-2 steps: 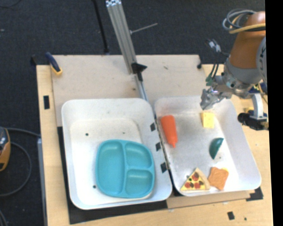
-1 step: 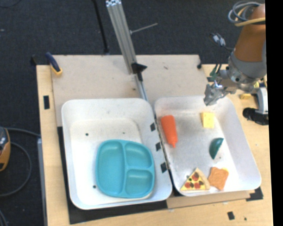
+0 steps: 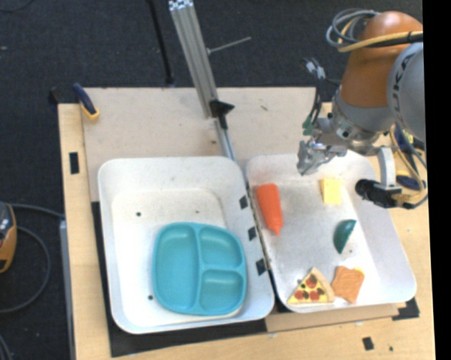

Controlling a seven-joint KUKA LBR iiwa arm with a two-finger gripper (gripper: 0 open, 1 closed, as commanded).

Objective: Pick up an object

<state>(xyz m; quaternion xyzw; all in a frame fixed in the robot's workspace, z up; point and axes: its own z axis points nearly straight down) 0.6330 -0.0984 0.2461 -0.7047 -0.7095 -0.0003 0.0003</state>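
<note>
1. Camera view: the claw (image 3: 310, 161) hangs over the far edge of the right bin (image 3: 384, 273); whether it is released or clenched cannot be told, and nothing shows in its grip.
2. Nearest candidate: the yellow block (image 3: 331, 191), just right of and nearer than the claw.
3. Alternative: the orange carrot (image 3: 269, 206), to the claw's near left, long axis running far to near.
4. Remaining items: green piece (image 3: 344, 235), pizza slice (image 3: 311, 288), orange piece (image 3: 348, 283), all toward the near side.
5. Left bin (image 3: 122, 179) holds a blue divided plate (image 3: 200, 268).
6. Judgement: pick not yet begun.
</note>
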